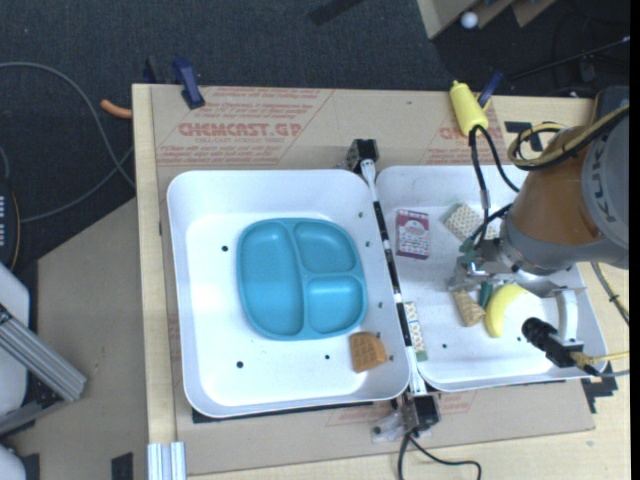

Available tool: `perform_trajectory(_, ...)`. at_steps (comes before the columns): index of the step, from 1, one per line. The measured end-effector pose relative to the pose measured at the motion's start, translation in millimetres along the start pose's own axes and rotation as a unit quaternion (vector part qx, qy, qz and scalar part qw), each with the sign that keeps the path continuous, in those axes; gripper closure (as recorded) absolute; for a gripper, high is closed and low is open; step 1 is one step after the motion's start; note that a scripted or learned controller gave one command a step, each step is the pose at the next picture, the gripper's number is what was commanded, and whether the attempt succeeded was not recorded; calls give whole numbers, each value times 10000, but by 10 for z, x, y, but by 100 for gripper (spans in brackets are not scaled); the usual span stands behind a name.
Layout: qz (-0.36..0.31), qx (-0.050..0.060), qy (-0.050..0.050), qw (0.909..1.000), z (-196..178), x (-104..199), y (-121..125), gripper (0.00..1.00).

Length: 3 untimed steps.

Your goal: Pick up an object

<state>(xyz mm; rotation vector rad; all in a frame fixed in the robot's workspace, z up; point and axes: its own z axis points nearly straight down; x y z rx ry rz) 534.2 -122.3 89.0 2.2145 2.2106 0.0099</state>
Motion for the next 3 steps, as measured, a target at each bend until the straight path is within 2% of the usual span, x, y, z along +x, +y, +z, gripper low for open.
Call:
perform_trajectory(1,-4,63,18,10000,44,13,-36,0)
perform_trajectory(2,2,55,16,10000,-54,13,-31,100)
perform_trajectory(3,-15,61,23,10000,-959,546,204,100)
